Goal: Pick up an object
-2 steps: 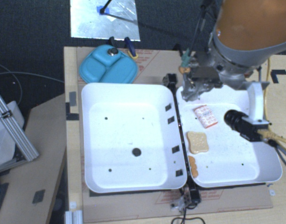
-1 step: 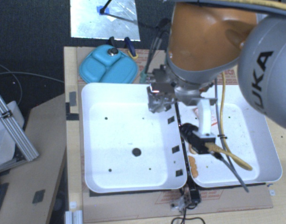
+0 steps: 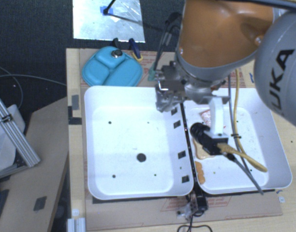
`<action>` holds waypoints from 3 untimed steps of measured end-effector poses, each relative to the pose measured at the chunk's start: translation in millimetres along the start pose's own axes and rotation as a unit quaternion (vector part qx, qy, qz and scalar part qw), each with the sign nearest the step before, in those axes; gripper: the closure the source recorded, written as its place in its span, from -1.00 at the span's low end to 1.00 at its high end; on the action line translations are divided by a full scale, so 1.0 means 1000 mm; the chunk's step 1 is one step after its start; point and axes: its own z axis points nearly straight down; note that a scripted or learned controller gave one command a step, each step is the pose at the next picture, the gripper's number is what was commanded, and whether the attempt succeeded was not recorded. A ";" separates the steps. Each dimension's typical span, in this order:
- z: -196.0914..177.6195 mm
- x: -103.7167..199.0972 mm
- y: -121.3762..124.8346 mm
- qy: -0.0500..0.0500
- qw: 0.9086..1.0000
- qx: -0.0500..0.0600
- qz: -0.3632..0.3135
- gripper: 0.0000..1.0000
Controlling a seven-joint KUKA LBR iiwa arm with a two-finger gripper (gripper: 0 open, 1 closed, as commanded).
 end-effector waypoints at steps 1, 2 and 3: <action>-0.060 -0.061 -0.010 0.000 1.000 -0.003 0.007 1.00; 0.040 -0.017 -0.011 -0.002 1.000 0.006 0.002 1.00; -0.131 0.040 0.023 0.004 1.000 -0.008 0.001 1.00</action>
